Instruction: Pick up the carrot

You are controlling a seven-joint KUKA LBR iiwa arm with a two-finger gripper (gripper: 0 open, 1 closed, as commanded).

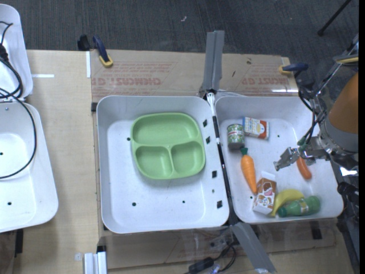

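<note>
Nearest, at the bench's near edge, a grey bracket [251,251] juts out below the seam between the bins. The left bin [102,153] holds a green divided plate [168,144]. The right bin [279,124] holds everything else, with the arm [348,113] reaching in from the right.

In the right bin's near corner lie a green bottle [301,206], a banana [285,198] and a juice carton [264,196], crowded together. The carrot [248,173] lies on the bin floor towards its left wall, green top pointing far, just near of a small can [235,136]. A small box [255,128] sits to the right of the can.

The gripper [288,158] hangs low, right of the carrot and apart from it. Whether the claw is wide or narrow I cannot tell. A smaller orange piece [304,169] lies just beside it, easily mistaken for the target.

I judge the step to be the approach. It would go best by shifting left, closing across the carrot's thick middle, and keeping clear of the can and the juice carton.

The wooden bench [57,73] has clamps [102,53] on its far edge, and dark carpet [142,10] lies beyond.
</note>
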